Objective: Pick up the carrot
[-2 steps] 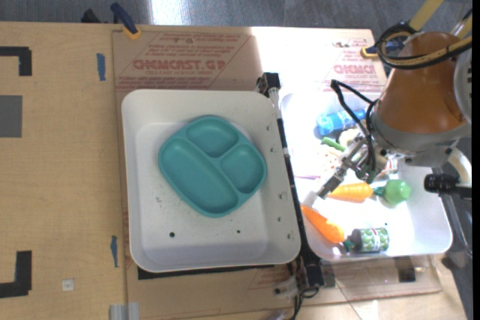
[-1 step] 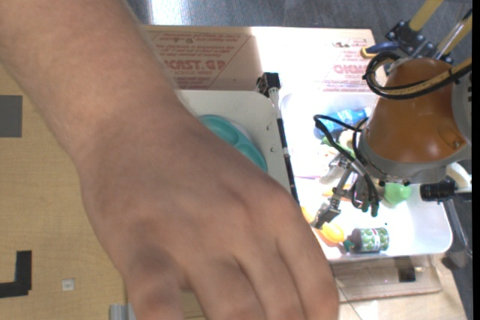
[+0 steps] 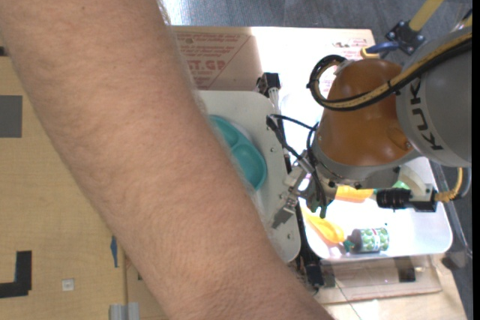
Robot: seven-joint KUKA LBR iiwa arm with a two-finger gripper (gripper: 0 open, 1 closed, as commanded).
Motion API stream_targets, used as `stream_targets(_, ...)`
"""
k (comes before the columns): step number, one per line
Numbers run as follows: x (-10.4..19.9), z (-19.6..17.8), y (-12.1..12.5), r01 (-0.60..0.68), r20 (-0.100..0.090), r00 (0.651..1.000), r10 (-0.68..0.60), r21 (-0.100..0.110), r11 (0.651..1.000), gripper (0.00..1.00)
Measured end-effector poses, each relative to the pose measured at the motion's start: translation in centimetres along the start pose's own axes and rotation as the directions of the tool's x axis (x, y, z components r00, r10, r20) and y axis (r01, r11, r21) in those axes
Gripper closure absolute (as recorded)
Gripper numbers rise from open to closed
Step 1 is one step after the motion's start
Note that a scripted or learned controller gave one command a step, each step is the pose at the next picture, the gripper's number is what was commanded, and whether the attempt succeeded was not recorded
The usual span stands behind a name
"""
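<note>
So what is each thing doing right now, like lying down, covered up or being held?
arm: reaching down over the right bin, hiding much of it.
end effector: low in the right bin; open or shut, cannot tell.
right bin: holds several small items.
yellow-orange piece: lying flat, not held.
green can: lying on its side.
teal object: resting in the left bin, partly covered.
bare forearm: stretched across the camera, blocking the left side.

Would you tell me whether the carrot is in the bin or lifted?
In the bin: the carrot lies on the right bin's white floor beside a green can.
</note>
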State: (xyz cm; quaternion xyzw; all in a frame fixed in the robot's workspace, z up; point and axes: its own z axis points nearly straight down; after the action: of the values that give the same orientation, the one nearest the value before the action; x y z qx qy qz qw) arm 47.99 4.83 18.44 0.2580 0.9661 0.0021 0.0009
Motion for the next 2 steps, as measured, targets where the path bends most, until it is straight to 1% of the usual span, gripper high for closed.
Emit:
stream_targets(1, -0.4, 0.0, -0.5, 0.339, -0.001, 0.941, -0.339, 0.002, 0.941, 0.0)
stream_targets(2, -10.0, -1.6, -2.2, 0.398, 0.009, 0.917, -0.398, 0.005, 0.917, 0.0)
